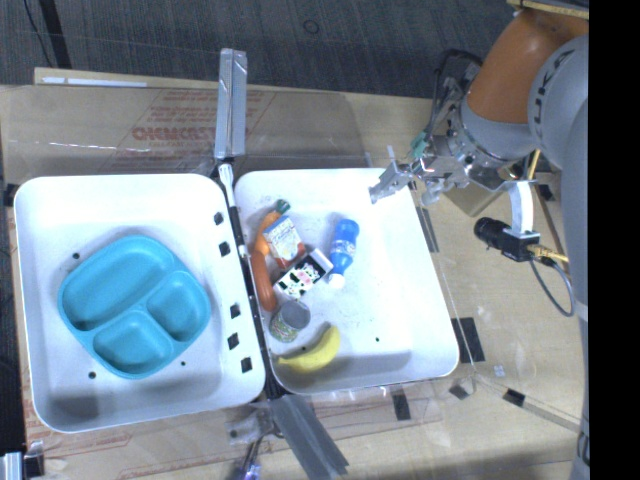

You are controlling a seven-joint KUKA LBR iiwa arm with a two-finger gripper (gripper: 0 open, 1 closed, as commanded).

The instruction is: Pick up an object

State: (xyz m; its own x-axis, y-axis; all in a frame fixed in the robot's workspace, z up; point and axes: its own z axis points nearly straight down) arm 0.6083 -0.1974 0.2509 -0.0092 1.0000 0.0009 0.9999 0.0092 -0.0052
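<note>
Holding one banana (312, 351), one blue bottle (342, 244), right bin (425, 298).

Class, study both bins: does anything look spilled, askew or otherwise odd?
Nothing is spilled or broken. The right bin has its items crowded against its left wall: banana, blue bottle, carrot and others. The blue tray sits skewed in the left bin.

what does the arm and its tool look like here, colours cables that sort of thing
The arm is a rounded grey body with a broad orange band above the wrist. The tool at its end is small, metallic and silver-grey, with thin wires looping around its mount. A black cable hangs in a curve beside the arm, near a white bracket and a black fitting.
</note>
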